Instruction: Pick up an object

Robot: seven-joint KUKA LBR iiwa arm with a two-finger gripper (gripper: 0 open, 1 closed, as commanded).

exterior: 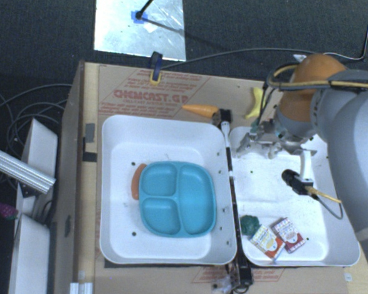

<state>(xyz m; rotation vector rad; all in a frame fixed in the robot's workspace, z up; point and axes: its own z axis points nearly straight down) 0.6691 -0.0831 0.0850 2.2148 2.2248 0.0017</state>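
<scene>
My gripper [257, 143] hangs low over the back left corner of the right bin [265, 194], under the orange-banded wrist. Nothing shows between it and the bin floor. At the front of that bin lie a dark green broccoli piece [249, 224], an orange-and-white packet [266, 240] and a red-and-white packet [289, 234], all well in front of the gripper. In the left bin [117, 164] a blue divided plate [177, 198] lies flat, with a brown sausage [136, 180] against its left edge.
An orange carrot [199, 110] lies on the cardboard just behind the left bin. A yellow banana [257, 102] lies behind the right bin, close to the wrist. The ridge between the bins [229, 178] runs just left of the gripper.
</scene>
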